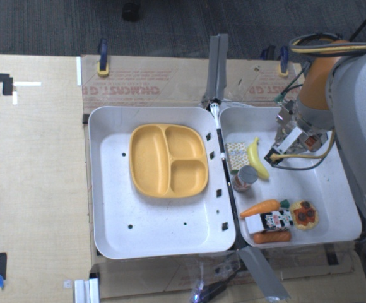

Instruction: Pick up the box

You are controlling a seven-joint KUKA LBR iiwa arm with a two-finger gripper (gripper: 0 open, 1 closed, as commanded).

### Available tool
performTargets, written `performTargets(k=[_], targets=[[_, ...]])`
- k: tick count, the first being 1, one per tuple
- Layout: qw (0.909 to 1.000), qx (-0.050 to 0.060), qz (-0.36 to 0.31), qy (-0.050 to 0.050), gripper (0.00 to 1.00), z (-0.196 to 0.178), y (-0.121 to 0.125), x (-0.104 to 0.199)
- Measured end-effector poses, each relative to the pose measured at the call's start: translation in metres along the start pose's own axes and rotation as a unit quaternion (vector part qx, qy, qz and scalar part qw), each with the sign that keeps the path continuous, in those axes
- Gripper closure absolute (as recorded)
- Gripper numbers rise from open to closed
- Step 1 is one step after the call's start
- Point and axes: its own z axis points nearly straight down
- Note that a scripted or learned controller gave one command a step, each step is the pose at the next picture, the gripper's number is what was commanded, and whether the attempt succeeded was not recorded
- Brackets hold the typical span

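Box [275, 220], black-and-white, lower right of frame in right bin [342, 191], wedged between carrot [260, 207] and sausage [271, 237]. Gripper [290, 136] hovers upper right near banana [257, 160], well apart from box; open or closed, cannot tell. Step, as judged: approach. Next: shift toward frame bottom, descend squarely over box, clear of carrot.

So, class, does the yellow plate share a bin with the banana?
No, the yellow plate lies in one bin, the banana in the other bin.
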Motion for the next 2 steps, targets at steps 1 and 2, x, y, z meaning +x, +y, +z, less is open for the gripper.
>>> performTargets(k=[1, 2], targets=[[0.9943, -0.001, 0.107, 0.001, 1.0, -0.124, 0.058, -0.018], [0.9992, 0.0, -0.04, 0.0, 1.0, -0.123, 0.023, -0.042]])
